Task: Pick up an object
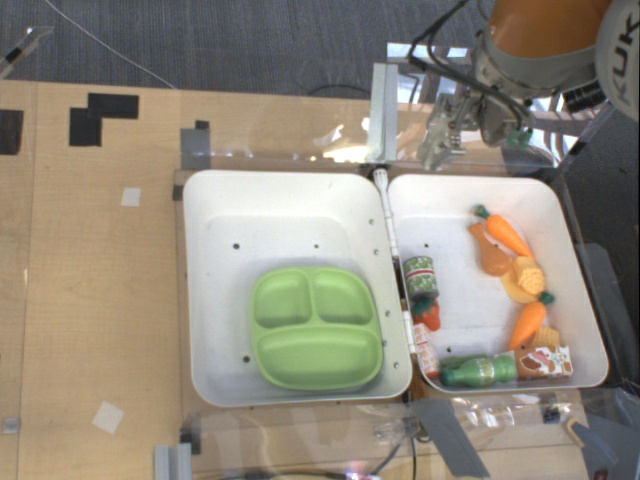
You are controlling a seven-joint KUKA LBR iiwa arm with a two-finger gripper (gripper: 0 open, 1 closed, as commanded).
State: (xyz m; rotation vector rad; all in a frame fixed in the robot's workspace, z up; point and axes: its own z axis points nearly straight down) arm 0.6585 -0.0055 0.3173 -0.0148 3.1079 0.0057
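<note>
camera view: claw (pixel 447 140), grip state unclear, above right bin (pixel 450 213); green divided plate (pixel 316 327) in left bin (pixel 215 238)

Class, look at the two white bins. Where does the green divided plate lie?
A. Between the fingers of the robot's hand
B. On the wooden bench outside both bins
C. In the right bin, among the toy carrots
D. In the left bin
D. The green plate lies flat on the floor of the left bin, away from the carrots in the right bin.
</note>
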